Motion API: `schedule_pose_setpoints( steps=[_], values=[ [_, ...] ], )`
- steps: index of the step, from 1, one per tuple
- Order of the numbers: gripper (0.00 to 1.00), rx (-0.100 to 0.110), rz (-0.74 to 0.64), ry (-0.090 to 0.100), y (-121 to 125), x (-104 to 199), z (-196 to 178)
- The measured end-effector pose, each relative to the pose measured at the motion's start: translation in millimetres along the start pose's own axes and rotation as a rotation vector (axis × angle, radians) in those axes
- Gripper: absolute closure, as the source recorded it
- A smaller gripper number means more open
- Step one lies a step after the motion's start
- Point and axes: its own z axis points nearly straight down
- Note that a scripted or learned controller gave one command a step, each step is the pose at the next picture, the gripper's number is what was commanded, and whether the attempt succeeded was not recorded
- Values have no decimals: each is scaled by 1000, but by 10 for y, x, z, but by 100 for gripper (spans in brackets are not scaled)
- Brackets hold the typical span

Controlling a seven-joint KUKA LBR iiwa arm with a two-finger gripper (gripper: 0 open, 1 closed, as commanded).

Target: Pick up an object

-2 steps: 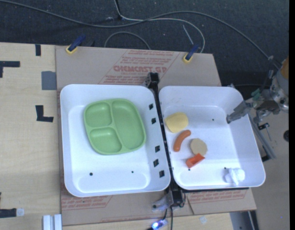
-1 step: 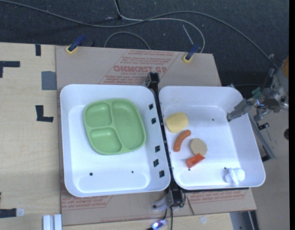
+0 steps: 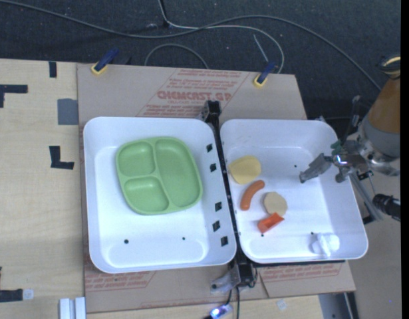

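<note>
Sausage (image 3: 252, 194) lies plain; gripper (image 3: 313, 170) fingers too blurred to read.

Right bin (image 3: 337, 198) — yellow piece (image 3: 245, 169), sausage (image 3: 252, 194); left bin (image 3: 98, 178) — green plate (image 3: 157, 175).

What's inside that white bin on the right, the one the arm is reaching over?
Inside the right bin lie a yellow piece, an orange sausage, a tan round piece, a small red piece partly under it, and a white object. The gripper covers some floor.
</note>
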Motion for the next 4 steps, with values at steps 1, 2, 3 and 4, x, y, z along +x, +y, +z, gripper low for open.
schedule_pose_setpoints(
  steps=[1,2,3,4],
  values=[
    [0,0,0,1,-45,52,647],
    [0,-7,1,-1,-34,48,1088],
    [100,-13,0,-5,-20,42,978],
    [100,-12,0,-3,-16,30,359]
  ],
)
